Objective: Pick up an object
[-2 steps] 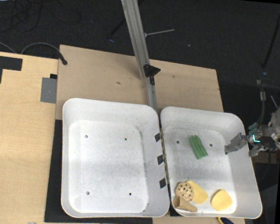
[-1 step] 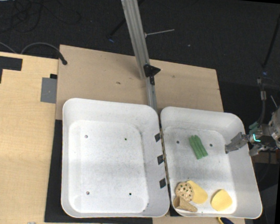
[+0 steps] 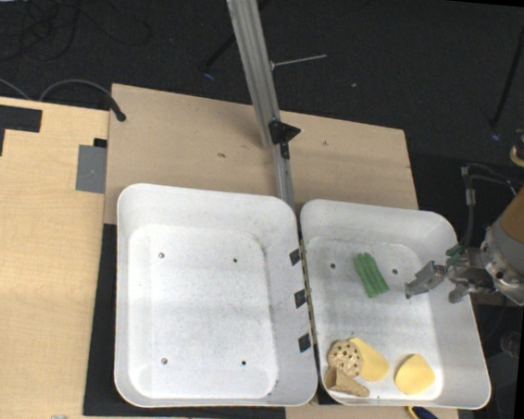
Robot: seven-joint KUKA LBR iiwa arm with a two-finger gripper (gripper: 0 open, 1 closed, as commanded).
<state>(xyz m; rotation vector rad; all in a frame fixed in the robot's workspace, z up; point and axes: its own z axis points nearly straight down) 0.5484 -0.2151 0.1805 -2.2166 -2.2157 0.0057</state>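
In the right bin (image 3: pixel 400 223) a green oblong block (image 3: pixel 370 274) lies near the middle. At the bin's front lie a tan round piece with holes (image 3: pixel 346 354), a yellow piece (image 3: pixel 372 362) touching it, a brown scrap (image 3: pixel 348 383) and a second yellow lump (image 3: pixel 415 374). My gripper (image 3: pixel 441 287) hangs over the right side of this bin, to the right of the green block. Its fingers are spread apart and open, with nothing between them.
The left bin (image 3: pixel 199 295) sits beside the right one, joined by black clips (image 3: pixel 300 297). A slanted metal rail (image 3: pixel 258 73) rises behind the bins. The bench edge and dark floor lie to the right.
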